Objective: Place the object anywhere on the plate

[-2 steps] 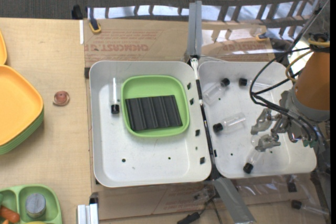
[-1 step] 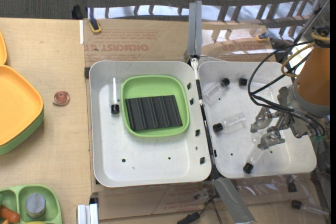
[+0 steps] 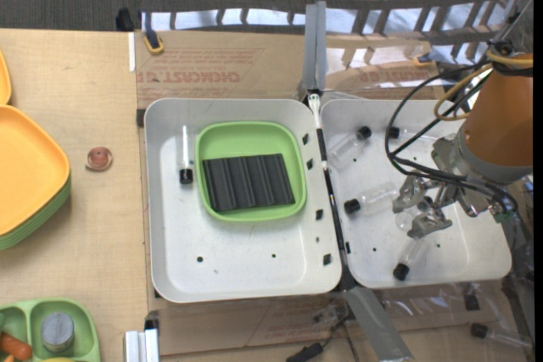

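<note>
A green plate lies in the left bin, and a black ribbed slab rests on it. Just left of the plate, on the bin floor, lies a clear vial with a black cap. My gripper hangs low over the right bin, right of its middle. Several clear black-capped vials are scattered there: one just left of the gripper, one just below it, and one near the bin's back left. Nothing visible is held by the gripper.
Stacked yellow plates and a small red disc sit on the wooden bench to the left. A green compartment tray is at the bottom left. Black cables loop over the right bin's back.
</note>
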### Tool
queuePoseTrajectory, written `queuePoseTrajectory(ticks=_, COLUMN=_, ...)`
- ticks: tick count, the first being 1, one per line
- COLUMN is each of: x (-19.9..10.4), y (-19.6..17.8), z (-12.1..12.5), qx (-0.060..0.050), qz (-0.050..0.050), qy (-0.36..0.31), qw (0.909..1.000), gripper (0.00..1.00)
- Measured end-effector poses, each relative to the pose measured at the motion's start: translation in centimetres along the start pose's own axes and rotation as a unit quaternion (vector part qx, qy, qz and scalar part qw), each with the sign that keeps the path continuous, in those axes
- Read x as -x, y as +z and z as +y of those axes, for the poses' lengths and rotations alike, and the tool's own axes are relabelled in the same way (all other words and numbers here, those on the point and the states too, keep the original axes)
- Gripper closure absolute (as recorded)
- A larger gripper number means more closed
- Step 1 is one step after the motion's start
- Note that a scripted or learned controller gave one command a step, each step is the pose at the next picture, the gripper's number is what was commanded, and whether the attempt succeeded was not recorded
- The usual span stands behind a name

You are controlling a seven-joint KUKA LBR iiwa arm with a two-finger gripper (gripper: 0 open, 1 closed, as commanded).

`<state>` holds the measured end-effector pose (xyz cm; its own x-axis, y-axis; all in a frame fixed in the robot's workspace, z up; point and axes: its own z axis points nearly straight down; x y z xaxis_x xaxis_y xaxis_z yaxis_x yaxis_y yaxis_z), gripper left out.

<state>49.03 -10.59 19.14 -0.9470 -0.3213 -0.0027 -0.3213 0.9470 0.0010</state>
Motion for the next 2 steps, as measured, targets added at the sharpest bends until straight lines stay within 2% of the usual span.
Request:
queuePoseTrajectory(ticks=1, x=1.8, y=-1.7, z=1.8, qx=0.0, qz=0.0, qy=-0.111, qw=0.9938, gripper=1.0)
queuePoseTrajectory(ticks=2, x=0.1, y=2.9, z=0.4, qx=0.001, qz=0.001, qy=-0.205, qw=0.9788, gripper=1.0)
